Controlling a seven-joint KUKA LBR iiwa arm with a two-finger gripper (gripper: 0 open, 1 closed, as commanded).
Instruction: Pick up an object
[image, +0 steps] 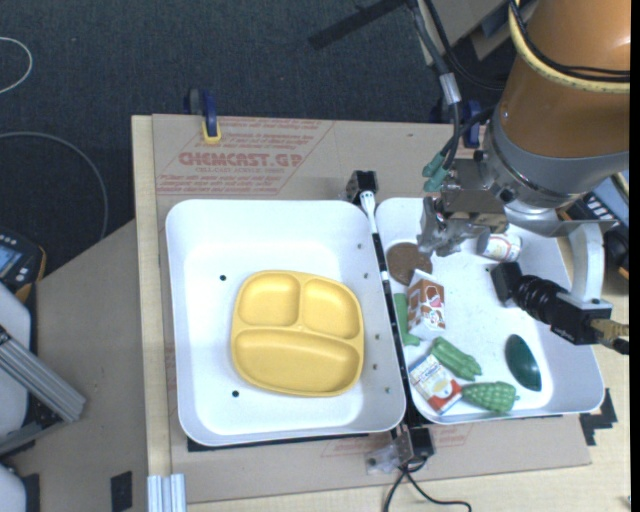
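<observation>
Clutter at the near end of the right bin: a knobbly green piece, a red-and-white packet, a green pod and a dark green oval. Farther in lie a small red-and-white carton and, against the wall shared with the left bin, a brown disc. The left bin bears a yellow divided plate. Farthest, the gripper hangs low over the far end of the right bin, just beside the disc and the carton. Whether it is apart or together cannot be told, and nothing is seen held in it. Step in hand, by judgement: the approach, with no object yet picked. The next move calls for centring over one item, probably the disc or the carton, then descending and closing without catching the bin wall.
</observation>
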